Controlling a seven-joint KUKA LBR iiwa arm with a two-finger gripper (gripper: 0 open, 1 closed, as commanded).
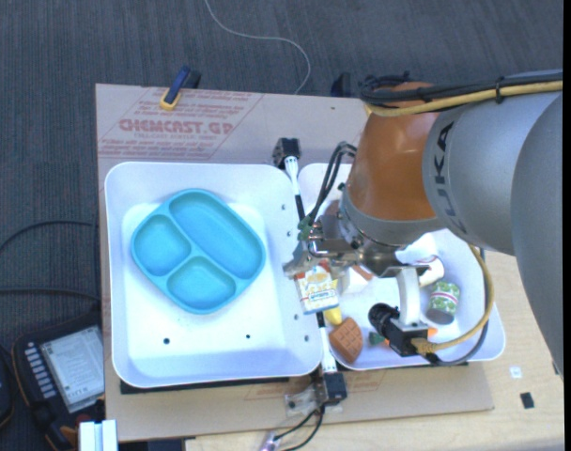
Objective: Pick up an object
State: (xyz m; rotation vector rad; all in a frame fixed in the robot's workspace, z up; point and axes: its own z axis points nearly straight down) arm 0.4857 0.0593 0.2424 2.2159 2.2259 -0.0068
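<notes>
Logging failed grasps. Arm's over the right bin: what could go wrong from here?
1. The gripper sits at the right bin's inner rim and might clip it.
2. The printed carton and brown lump lie close together; a grasp may just shove them.
3. The arm hides much of that bin, so success is hard to confirm.

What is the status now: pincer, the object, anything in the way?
Pincer low at right bin, left side. Small printed carton right next to it, hold not confirmed. Brown item close by carton.
</notes>
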